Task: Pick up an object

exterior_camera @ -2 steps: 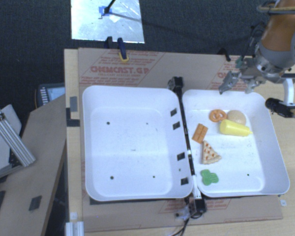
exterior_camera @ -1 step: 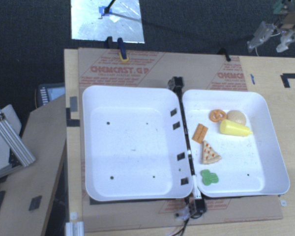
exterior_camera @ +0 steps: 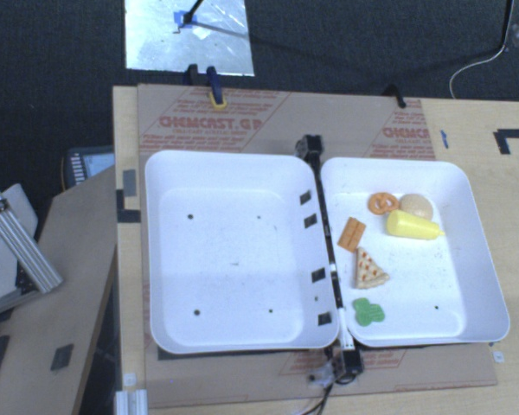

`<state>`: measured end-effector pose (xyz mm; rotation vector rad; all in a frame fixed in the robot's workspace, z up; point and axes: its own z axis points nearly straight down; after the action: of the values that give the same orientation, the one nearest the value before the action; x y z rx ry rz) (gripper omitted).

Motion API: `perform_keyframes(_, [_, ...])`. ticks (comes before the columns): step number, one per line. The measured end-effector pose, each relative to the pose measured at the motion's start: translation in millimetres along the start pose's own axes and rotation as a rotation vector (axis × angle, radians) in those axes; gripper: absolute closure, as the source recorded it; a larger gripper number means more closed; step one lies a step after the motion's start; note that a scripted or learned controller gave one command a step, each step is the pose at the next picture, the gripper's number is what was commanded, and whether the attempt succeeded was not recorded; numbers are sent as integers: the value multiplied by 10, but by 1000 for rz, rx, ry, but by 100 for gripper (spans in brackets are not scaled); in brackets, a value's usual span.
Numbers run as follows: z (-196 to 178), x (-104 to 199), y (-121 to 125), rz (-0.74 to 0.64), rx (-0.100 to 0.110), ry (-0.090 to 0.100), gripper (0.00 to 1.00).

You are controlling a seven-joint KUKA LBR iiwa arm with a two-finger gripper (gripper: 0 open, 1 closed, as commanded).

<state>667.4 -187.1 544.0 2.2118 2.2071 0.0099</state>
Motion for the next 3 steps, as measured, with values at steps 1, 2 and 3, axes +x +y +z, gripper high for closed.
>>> perform_keyframes(1, [80,37,8,-5,12,6,0])
perform_keyframes(2, [1104,1328,-151,-18,25,13,0])
perform_keyframes(3, [12,980,8,-2,2,4,0])
